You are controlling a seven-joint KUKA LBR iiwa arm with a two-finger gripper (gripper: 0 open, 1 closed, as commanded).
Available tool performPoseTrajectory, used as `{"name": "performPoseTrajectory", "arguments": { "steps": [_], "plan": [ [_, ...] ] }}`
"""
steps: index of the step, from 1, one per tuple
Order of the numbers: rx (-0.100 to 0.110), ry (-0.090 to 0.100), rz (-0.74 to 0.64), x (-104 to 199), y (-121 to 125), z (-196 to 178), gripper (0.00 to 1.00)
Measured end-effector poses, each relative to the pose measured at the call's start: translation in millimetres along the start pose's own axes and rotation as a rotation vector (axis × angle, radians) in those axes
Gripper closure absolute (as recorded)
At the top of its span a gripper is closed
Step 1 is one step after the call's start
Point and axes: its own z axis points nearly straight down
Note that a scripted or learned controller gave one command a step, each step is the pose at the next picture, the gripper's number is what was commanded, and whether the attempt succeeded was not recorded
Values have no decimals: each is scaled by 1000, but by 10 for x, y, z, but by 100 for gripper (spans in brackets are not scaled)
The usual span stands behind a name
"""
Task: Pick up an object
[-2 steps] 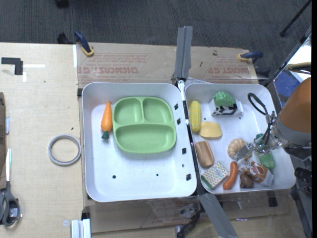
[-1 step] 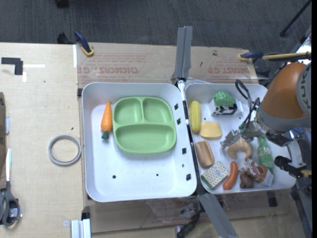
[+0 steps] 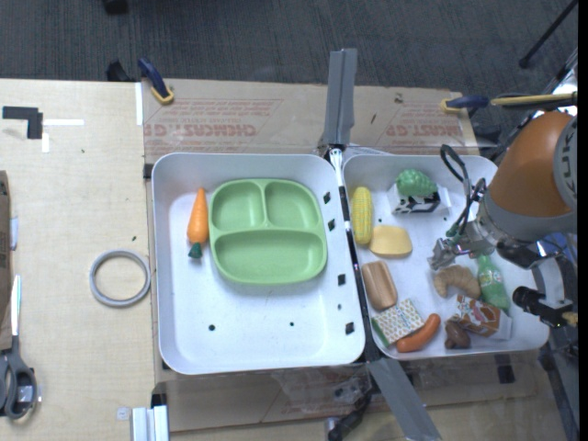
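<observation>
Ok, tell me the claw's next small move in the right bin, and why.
Probably a short, straight descent. The claw sits low over the right bin, just above a tan lumpy piece, with a green item crowding its right side. I cannot tell the finger state, so it should confirm opening before dropping to avoid nudging the neighbours.

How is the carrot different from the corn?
The carrot is orange with a pointed top end; the corn is yellow and rounded. The carrot lies in the left bin beside the green plate; the corn lies in the right bin. Both lie lengthwise, pointing up the picture.
</observation>
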Motion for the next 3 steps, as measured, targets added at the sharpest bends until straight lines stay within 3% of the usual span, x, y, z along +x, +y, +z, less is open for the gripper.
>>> {"name": "performPoseTrajectory", "arguments": {
  "steps": [1, 2, 3],
  "plan": [
    [0, 0, 0, 0, 0, 0, 0],
    [-3, 4, -29, -248, -343, 75, 0],
    [-1, 1, -315, 196, -364, -42, 0]
  ]
}}
